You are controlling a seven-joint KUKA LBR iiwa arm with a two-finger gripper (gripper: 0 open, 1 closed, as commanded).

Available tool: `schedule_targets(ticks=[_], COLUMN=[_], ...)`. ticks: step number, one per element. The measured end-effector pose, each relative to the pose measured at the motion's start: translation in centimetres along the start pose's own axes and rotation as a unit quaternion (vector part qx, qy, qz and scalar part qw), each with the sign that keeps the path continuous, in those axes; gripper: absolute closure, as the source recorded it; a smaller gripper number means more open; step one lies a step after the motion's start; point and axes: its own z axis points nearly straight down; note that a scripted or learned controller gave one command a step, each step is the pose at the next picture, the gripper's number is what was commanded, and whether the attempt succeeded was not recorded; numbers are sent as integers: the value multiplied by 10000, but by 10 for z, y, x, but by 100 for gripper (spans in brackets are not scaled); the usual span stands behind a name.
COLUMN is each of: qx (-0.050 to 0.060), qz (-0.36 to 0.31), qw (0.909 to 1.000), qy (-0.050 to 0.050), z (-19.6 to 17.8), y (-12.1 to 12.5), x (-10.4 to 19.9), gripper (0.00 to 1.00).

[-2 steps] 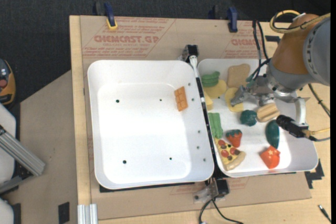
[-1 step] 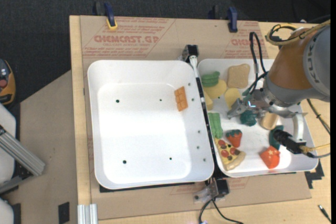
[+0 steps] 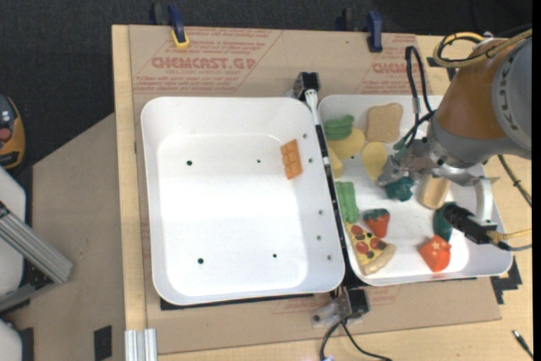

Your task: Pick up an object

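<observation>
Arm (image 3: 486,110) comes in from the right and hangs over the right bin (image 3: 406,270). Gripper (image 3: 397,177) sits low in that bin's middle, right on a dark teal object (image 3: 401,188). Can't tell the gripper's state; metal and cables cover it. Teal object mostly hidden under the gripper, so its long axis and heading are unclear; only a small rounded bit pokes out at the near side.

Other items in the right bin: toast slice (image 3: 384,122) at the far end, green piece (image 3: 339,128) by the far left corner, yellow pieces (image 3: 347,145) beside it, green stick (image 3: 347,201) lying along the left wall with its long axis running far to near, red and green piece (image 3: 378,221), pizza slice (image 3: 370,245) with its tip towards the far-left, red pepper (image 3: 434,253) near the near right corner. A tan cylinder (image 3: 434,192) and a dark green piece (image 3: 445,222) are partly covered by arm hardware.

Left bin (image 3: 169,266) holds one orange block (image 3: 292,158), near its right wall, long axis roughly far to near, slightly tilted.

Right edge of right bin is cut off by the arm.
</observation>
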Motion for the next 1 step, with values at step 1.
schedule_targets(ticks=[1], qx=[-71], qz=[-52], qw=[10000], qy=[-1], z=[-97], y=[71], x=[63], gripper=[100])
